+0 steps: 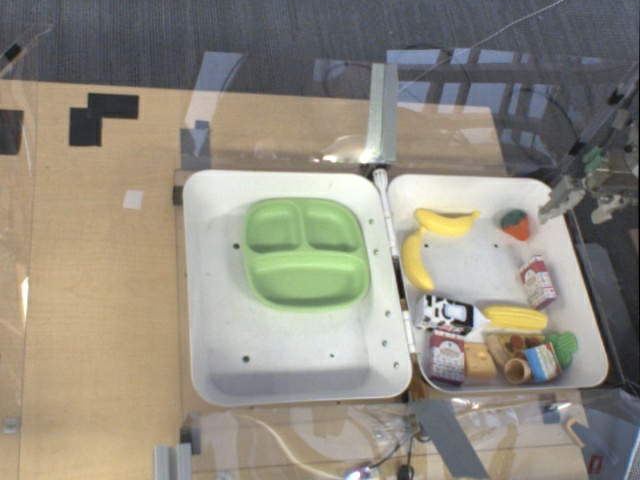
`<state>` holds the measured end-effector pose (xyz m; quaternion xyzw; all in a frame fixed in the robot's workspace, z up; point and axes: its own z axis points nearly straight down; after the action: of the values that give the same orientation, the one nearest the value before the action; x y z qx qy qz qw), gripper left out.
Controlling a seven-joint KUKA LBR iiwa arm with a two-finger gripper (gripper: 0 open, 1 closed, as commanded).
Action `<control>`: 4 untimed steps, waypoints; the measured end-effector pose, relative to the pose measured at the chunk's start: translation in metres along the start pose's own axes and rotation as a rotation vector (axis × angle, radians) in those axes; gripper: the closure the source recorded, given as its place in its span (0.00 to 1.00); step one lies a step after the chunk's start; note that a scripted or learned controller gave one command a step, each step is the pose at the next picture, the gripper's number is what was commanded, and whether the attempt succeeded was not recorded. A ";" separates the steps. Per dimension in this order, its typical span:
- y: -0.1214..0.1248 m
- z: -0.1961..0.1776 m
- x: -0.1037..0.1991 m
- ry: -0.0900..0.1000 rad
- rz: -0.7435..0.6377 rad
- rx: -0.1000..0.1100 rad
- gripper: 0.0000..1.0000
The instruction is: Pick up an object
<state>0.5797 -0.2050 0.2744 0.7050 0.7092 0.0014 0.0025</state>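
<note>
Here, on my feed, the table [90, 298] carried two shallow white bins side by side. The left bin [215, 358] held a green divided plate [303, 252], lying flat near the bin's middle. The right bin [480, 268] held all the small things I could go for.

Along its far side lay a yellow banana [446, 223], and a second banana [414, 261] curved down just beside the bin's left wall, the two nearly meeting at one end. A red strawberry with a green cap [516, 224] sat near the far right corner. A small red and white carton [538, 282] lay tilted close to the right wall. Toward the near side I saw a black and white carton [446, 314], a yellow corn cob [516, 318] just beside it, a dark red packet [447, 357], a tan block [480, 361], a blue can [541, 361] and a green piece [565, 345], all crowded together at the near edge.

The arm reached in from the right, and the jaws [556, 200] hung at the far right corner of the right bin, near the strawberry but apart from it. Nothing showed between them. Whether they were spread or pressed together I could not tell from this slant.
</note>
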 end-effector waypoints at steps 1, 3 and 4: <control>0.047 0.111 0.070 0.002 0.163 0.003 0.00; 0.086 0.187 0.117 0.001 0.100 0.010 0.00; 0.086 0.176 0.117 0.000 0.094 0.010 1.00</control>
<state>0.6661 -0.0874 0.0985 0.7376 0.6753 -0.0019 -0.0012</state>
